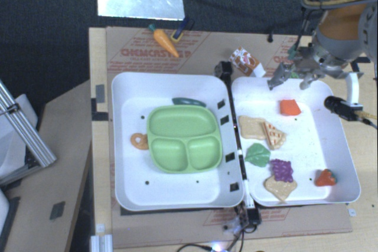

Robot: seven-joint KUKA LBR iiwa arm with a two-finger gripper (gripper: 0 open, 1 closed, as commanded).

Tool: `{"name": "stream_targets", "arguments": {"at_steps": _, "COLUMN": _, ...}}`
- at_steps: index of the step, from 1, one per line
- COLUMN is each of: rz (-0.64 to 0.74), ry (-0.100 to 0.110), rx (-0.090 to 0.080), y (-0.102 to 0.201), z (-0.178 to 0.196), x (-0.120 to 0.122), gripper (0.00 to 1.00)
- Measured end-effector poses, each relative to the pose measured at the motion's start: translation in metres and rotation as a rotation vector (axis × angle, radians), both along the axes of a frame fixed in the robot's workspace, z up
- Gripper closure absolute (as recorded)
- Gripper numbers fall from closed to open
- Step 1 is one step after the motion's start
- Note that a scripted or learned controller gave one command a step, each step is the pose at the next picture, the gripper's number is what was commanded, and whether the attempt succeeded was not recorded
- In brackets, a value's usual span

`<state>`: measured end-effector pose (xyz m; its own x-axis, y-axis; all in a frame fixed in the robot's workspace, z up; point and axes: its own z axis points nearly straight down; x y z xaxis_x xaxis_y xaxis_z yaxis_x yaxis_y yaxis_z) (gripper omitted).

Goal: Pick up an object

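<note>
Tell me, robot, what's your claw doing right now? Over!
Gripper open, hovering over right bin's far edge, holding nothing. Orange block just below it, untouched. Nothing in the way.

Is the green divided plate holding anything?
Empty: the green divided plate in the left bin shows three bare compartments.
</note>
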<state>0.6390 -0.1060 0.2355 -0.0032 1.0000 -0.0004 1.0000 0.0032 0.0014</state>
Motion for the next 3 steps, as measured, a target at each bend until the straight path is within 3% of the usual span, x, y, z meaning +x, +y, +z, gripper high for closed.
{"name": "stream_targets", "arguments": {"at_steps": 3, "rz": -0.002, "ry": 0.004, "rx": 0.001, "y": -0.004, "z": -0.147, "x": -0.003, "gripper": 0.00}}
